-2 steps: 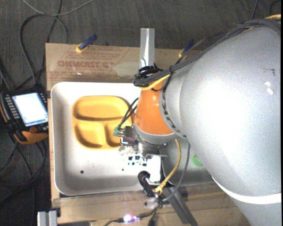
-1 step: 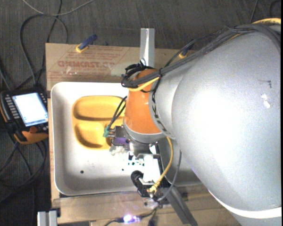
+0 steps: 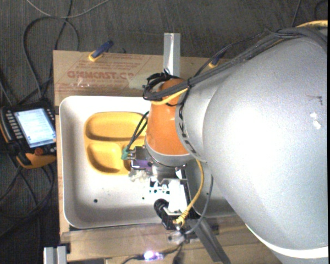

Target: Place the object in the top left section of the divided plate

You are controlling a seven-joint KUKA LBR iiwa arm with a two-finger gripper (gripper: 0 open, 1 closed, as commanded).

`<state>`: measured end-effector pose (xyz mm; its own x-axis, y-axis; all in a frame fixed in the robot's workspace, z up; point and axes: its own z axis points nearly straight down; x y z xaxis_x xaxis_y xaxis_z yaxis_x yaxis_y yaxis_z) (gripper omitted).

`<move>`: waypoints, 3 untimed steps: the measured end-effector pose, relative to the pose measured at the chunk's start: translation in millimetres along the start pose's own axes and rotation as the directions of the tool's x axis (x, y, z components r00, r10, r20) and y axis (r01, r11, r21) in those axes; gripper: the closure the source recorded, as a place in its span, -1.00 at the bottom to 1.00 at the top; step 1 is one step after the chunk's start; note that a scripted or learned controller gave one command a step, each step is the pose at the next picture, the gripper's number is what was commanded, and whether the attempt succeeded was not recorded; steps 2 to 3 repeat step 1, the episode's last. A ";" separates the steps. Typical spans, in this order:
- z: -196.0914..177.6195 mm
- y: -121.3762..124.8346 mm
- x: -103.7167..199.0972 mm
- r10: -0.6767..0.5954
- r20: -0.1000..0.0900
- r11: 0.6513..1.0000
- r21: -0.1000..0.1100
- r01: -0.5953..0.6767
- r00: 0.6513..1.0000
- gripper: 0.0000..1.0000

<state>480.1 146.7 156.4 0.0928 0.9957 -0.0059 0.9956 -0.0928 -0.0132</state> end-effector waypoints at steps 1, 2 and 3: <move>-90.1 76.8 45.3 0.086 -0.001 0.996 -0.012 -0.086 0.996 1.00; -90.1 76.8 45.3 0.086 -0.001 0.996 -0.012 -0.086 0.996 1.00; -90.1 76.8 45.3 0.086 -0.001 0.996 -0.012 -0.086 0.996 1.00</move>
